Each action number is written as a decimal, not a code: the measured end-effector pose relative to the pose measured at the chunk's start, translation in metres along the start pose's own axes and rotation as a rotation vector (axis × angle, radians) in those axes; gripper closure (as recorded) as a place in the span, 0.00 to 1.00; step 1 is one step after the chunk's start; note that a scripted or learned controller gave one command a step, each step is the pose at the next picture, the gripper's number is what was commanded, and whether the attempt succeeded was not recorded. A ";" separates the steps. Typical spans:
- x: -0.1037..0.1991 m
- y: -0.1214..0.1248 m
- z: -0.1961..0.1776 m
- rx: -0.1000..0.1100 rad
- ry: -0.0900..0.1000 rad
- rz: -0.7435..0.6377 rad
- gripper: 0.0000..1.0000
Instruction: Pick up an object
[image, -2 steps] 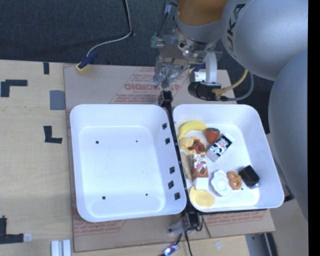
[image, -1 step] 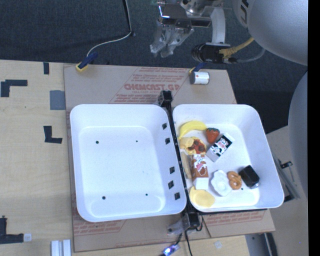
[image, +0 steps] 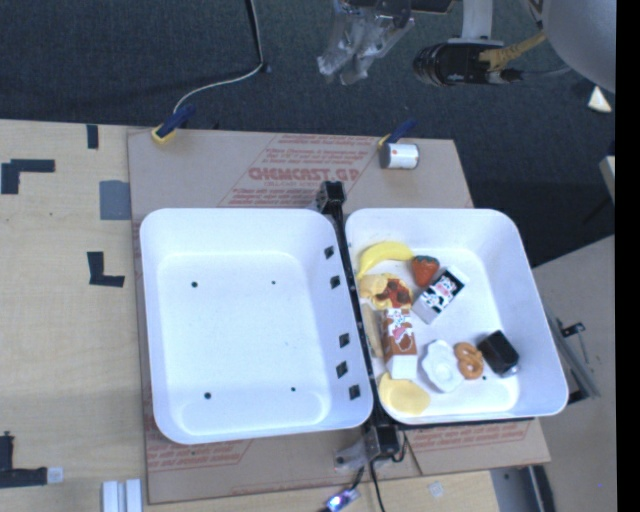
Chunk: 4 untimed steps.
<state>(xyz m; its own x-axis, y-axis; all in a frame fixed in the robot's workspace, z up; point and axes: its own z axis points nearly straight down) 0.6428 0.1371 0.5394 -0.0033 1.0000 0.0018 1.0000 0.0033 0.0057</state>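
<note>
1. The arm (image: 590, 35) was at the top right corner, high above the tabletop (image: 60, 300) and well apart from both bins. Little of it showed: a grey body and a pale link near the top edge.
2. The claw (image: 355, 45) hung at the top centre over the dark floor (image: 130, 50), blurred and pale. I cannot tell if it was released or clenched, and nothing was seen in it.
3. The objects lay in the right bin (image: 530, 300), mostly in its left half, near the wall shared with the left bin (image: 160, 300).
4. A banana (image: 382, 256) lay at the top of the group, its long axis about left to right, curved.
5. A strawberry (image: 426, 269) was just beside it on the right, and a black-and-white box (image: 440, 294) lay below the strawberry, tilted.
6. A red-and-white packet (image: 400, 333) lay with its long axis up and down in the view.
7. Lower were a white cup (image: 438, 366), a pretzel (image: 467, 358), a black block (image: 498, 353) and a yellow disc (image: 405, 396).
</note>
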 end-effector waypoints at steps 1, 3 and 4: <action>0.079 0.015 0.184 0.024 -0.006 -0.004 1.00; 0.077 0.017 0.153 0.011 -0.003 -0.004 1.00; 0.077 0.017 0.143 0.012 -0.004 -0.006 1.00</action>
<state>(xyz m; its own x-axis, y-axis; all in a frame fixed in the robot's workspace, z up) 0.6601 0.2144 0.3968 -0.0093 1.0000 -0.0023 0.9999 0.0093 -0.0066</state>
